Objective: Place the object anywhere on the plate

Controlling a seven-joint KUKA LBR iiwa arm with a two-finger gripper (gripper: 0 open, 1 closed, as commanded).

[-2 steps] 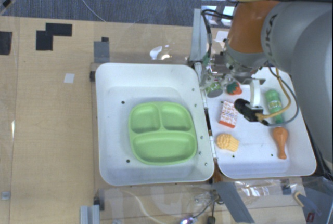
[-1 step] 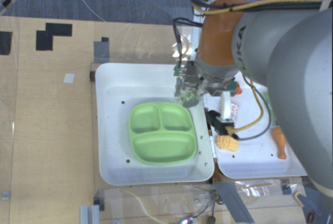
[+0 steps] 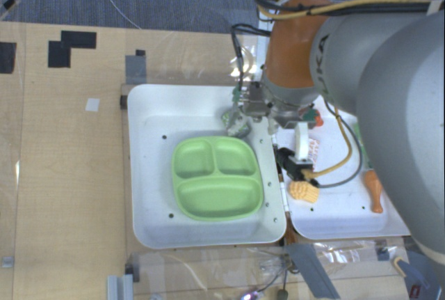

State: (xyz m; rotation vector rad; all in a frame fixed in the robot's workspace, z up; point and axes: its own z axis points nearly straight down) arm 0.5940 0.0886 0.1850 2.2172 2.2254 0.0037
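- Reaching in from the right, the grey arm (image 3: 389, 90) with its orange band (image 3: 295, 41) hangs over the seam between the two white bins
- its gripper (image 3: 240, 121) sits low over the left bin (image 3: 149, 173), just past the far right corner of the green plate (image 3: 217, 178)
- whether the gripper is open or closed I cannot tell; its tip is a blurred greyish shape and nothing can be made out there
- the green plate, with three compartments, lies in the middle of the left bin, nearer that bin's right wall than its left
- the plate's two small compartments face the far edge and the long one faces the near edge
- in the right bin (image 3: 348, 215), a yellow ridged object (image 3: 304, 191) lies close to the left wall, towards the near edge
- an orange carrot-like object (image 3: 374, 191) lies further right in that bin, beside the arm's bulk
- a red and white item (image 3: 313, 147) shows under the wrist, partly hidden by cables
- a yellow cable (image 3: 332, 168) loops down from the wrist over the right bin
- black squares (image 3: 69, 48) mark the wooden bench at its far left corner
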